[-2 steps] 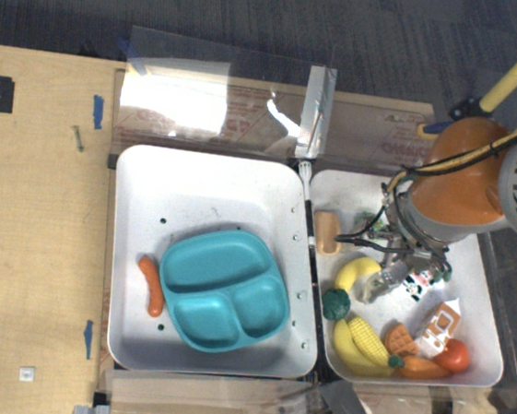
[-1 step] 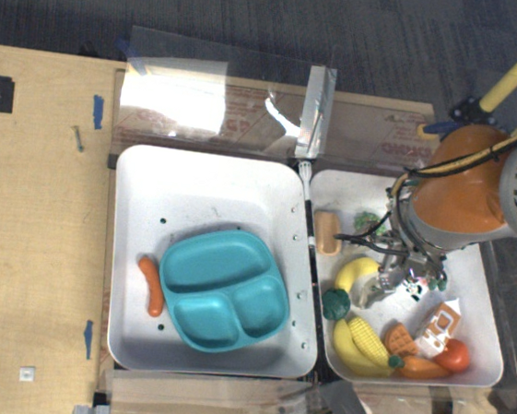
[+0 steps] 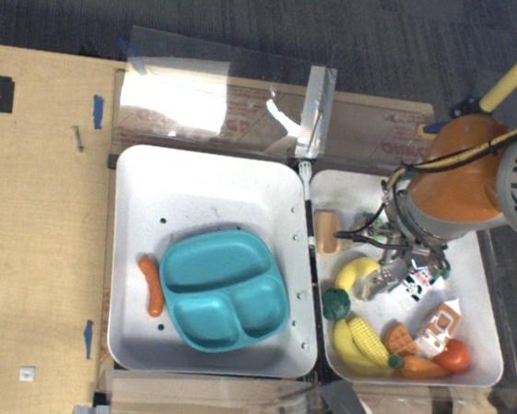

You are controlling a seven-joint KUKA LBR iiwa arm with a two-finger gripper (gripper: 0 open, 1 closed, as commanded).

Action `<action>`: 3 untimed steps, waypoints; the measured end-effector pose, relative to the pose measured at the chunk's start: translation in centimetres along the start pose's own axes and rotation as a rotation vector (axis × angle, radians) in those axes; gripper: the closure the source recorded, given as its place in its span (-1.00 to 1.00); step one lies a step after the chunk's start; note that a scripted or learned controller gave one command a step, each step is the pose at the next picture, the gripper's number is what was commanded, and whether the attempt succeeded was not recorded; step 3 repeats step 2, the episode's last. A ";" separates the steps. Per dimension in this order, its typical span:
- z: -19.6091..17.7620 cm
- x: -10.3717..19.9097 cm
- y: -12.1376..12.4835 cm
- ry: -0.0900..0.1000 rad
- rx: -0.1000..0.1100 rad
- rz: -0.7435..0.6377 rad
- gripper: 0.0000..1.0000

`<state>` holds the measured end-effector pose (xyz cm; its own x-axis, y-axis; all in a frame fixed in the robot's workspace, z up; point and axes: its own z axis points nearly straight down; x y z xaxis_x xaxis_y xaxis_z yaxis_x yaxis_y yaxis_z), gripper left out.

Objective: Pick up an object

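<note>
Several toy foods crowd the right bin (image 3: 491, 321): a lemon (image 3: 355, 274) at the gripper's (image 3: 387, 279) nine o'clock, corn (image 3: 366, 334) and a carrot (image 3: 421, 366) toward six. Whether its jaws are parted or hold anything, I cannot tell. Best to drop squarely over the lemon, clear of its neighbours, before closing.

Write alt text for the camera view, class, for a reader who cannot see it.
A grey robot arm lowers its gripper into the right white bin above toy food, including a corn cob. The left bin holds a teal divided plate beside an orange sausage.
</note>
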<state>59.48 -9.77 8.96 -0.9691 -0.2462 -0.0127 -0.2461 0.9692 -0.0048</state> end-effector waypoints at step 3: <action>-1.4 2.6 1.2 -0.015 0.002 0.006 1.00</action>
